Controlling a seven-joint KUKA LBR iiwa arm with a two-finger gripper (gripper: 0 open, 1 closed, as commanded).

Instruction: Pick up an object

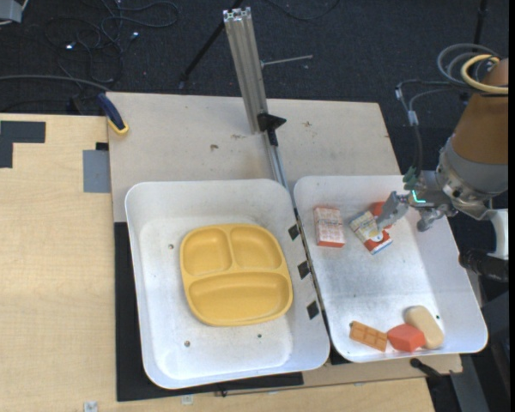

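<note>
we see the gripper [393,215] low in the right bin [429,290], right by a small red and white box [376,238]. we cannot tell how its jaws stand. it looks set for a grab.

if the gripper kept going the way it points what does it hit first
Most likely the small red and white carton lying just past the gripper, in the right bin. Height above it is unclear.

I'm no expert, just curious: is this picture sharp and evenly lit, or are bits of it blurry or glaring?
Camera view: light is soft and even, the white bins bright without harsh glare; the yellow tray looks crisp; the hand and small items beside it look soft; the floor behind is dark.
</note>
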